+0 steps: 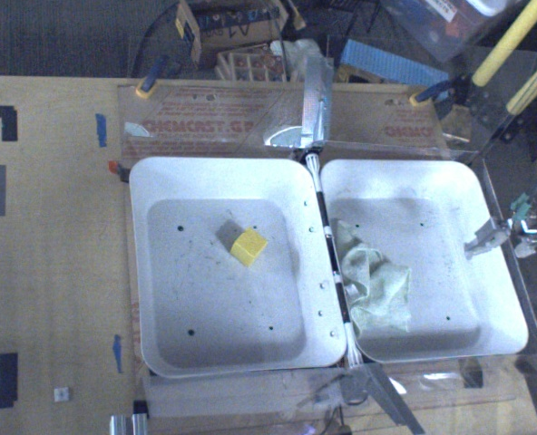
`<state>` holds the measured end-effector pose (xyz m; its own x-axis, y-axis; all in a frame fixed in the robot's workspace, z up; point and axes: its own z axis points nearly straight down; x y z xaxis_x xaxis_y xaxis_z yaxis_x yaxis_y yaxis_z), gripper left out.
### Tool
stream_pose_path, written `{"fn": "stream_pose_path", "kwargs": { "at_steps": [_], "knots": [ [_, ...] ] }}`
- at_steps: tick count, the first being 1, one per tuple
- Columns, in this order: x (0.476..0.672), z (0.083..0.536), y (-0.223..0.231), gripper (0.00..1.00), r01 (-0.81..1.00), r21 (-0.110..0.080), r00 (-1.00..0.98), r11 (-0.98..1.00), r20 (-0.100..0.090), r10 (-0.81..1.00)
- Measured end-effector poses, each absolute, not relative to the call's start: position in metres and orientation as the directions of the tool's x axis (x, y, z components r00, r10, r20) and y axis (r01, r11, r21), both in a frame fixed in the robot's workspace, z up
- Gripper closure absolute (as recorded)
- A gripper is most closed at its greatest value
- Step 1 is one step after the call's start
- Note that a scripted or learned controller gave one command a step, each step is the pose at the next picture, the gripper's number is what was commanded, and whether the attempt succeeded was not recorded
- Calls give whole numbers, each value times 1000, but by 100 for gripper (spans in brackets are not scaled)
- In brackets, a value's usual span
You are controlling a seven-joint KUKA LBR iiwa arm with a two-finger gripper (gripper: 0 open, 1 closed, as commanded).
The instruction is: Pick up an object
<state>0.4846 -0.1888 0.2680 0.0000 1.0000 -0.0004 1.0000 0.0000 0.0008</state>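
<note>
Nearest me, a grey metal bracket (370,393) sits at the bench's front edge, just below where the two bins meet.

Going left to right, the shallow white plastic left bin (146,270) is the one farther from the side my arm comes in on. It holds a small yellow cube-shaped block (249,246), which sits tilted near the middle of the floor. A smaller grey piece (228,234) touches the cube's far-left corner, and I can't make out what it is. The cube looks stiff and light, with flat faces. I'd close on two opposite faces, away from the grey piece, and expect little slip.

The matching white right bin (500,324) is on the pincer's approach side. A crumpled pale green-white cloth (375,284) lies against its left wall. The cloth looks soft and very light, and it will give under pressure. A pinch on its highest fold, near the middle of the heap, should gather enough fabric. A shallow nip could pull free.

A small metal fitting (486,238) sits at the right bin's far-right rim. As for the pincer itself, I cannot tell whether it is wide, narrow or holding anything.
</note>
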Motion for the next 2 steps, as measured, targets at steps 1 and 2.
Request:
{"fn": "stream_pose_path", "kwargs": {
  "at_steps": [1, 2],
  "knots": [
    [479, 178, -224, 0, 980, -2, 197, -197, 1, 980],
    [479, 188, -226, 100, 980, 2, 201, -201, -1, 980]
  ]
}}
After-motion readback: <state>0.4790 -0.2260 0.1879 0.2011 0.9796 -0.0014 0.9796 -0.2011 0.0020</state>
